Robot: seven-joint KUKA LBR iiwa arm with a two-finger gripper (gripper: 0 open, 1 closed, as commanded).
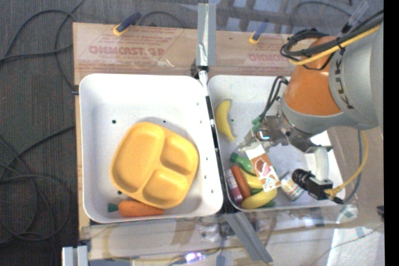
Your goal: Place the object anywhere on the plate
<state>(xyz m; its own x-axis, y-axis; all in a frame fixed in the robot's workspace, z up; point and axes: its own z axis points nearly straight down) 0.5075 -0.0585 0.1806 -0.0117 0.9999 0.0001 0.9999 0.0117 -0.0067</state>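
A yellow plate (156, 163) with three compartments lies tilted in the left white bin (106, 96). My gripper (263, 132) hangs low over the middle of the right bin (249, 87), just above a white carton with red print (263, 170). A yellow banana (223, 119) lies by that bin's left wall, apart from the gripper. I see nothing held in the gripper. The wrist hides part of the bin's right side.
An orange carrot (138, 209) lies at the front edge of the left bin, beside the plate. A pile at the front of the right bin holds a second banana (257, 189), a red bottle (235, 182), a green item (243, 162) and a small can (290, 187).
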